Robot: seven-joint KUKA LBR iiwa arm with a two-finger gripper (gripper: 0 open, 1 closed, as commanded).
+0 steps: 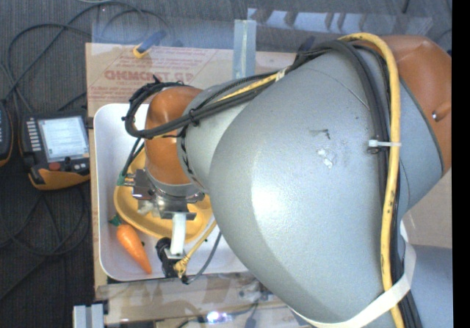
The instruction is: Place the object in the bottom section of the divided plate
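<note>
An orange carrot (134, 247) with a green stub lies in the left white bin (105, 172), near its front left corner. It rests just off the front edge of a yellow divided plate (131, 210), most of which is covered by the arm. The gripper (166, 200) hangs directly over the plate, to the right of and a little behind the carrot. The wrist above it hides what lies under it.
The grey arm body (316, 172) covers the right bin and most of the left one. A cardboard sheet (169, 70) lies behind the bin. A handheld control pendant (57, 141) sits on the floor to the left.
</note>
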